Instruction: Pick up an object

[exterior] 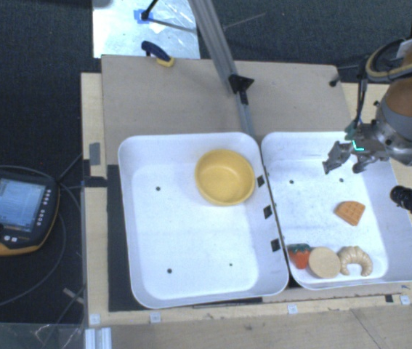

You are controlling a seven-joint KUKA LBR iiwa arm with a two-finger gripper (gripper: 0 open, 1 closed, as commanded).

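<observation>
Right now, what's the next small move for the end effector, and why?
Probably shift toward the orange waffle-shaped toy and descend: the end effector hangs open above bare floor of the right white bin, holding nothing, and that toy lies nearest, apart from the others.

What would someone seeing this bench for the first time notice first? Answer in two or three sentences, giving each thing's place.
The yellow bowl stands out, sitting alone at the far side of the left bin. Next comes the gripper, open above the far part of the right bin with nothing between its fingers. Small food items cluster in that bin's near corner, with a waffle piece apart from them.
</observation>
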